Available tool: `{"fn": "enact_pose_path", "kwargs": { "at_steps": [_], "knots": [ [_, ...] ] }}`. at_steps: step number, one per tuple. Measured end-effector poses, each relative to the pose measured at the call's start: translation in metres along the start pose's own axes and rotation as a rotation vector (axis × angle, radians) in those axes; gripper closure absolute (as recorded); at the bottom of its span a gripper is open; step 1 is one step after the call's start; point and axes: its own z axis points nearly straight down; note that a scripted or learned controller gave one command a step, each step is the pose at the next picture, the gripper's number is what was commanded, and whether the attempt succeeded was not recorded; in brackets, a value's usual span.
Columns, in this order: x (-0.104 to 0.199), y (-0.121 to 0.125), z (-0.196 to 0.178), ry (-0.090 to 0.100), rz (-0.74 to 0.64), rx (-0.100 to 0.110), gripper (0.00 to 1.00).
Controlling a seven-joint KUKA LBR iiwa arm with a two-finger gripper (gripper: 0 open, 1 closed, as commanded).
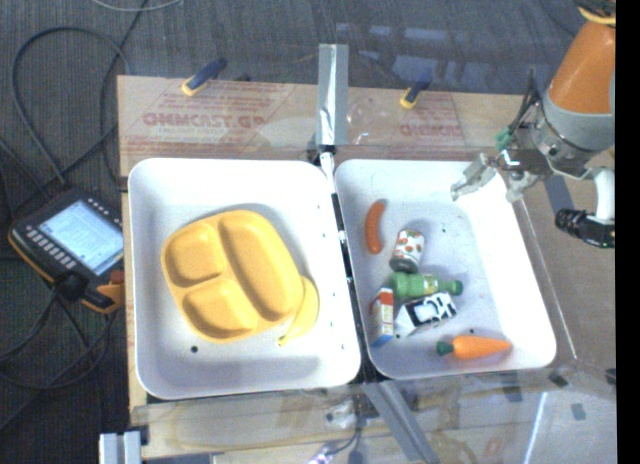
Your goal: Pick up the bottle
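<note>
Grey arm point(575, 102) above bin's point(530, 252) corner

a robot lab: left of the gripper point(492, 174), two white bins point(150, 282) sit on a clamped board; far left, a teach pendant point(68, 242) and loose cables point(60, 62) on grey carpet.

Green bottle point(424, 285), yellow tray point(232, 274), orange carrot point(476, 348), white bins point(150, 352).

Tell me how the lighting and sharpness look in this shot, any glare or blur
Camera view: even, soft light, faint shadows; the white bins look bright but not blown out; mild sheen on the clear panel along the bench's front edge; the green bottle and the tool are slightly soft, small labels unreadable.
</note>
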Motion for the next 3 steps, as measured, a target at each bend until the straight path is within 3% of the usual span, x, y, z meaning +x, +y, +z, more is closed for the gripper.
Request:
{"fn": "enact_pose_path", "kwargs": {
  "at_steps": [1, 2, 3],
  "knots": [
    [-0.017, -0.044, 0.127, 0.005, 0.02, -0.005, 0.0],
    [0.02, -0.097, 0.137, -0.01, -0.031, -0.022, 0.0],
    [0.07, -0.115, 0.137, -0.008, 0.103, -0.027, 0.0]
  ]
}}
